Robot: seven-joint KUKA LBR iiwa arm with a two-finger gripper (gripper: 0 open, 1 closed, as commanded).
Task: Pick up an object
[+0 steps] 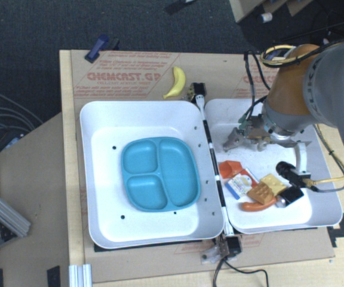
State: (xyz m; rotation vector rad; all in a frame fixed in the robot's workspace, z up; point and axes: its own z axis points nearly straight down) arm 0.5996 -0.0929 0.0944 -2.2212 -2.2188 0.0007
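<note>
The right bin (pixel 321 211) holds a small cluster of objects near its front left. In it are an orange-red piece (pixel 229 168), a blue and white packet (pixel 239 186), a brown waffle-like piece (pixel 260 192), a pale yellow block (pixel 273 182) and a reddish sausage (pixel 257 206). My gripper (pixel 236 139) hangs over the back left part of this bin, above and behind the cluster, with nothing seen in it. The grey arm with its orange band (pixel 291 88) reaches in from the right.
The left bin (pixel 100 124) holds a blue divided plate (pixel 159 173). A yellow banana (pixel 175 82) lies on the bench behind the bins. A small blue object (pixel 97 48) sits at the bench's back left corner. A ridge (pixel 211 154) separates the two bins.
</note>
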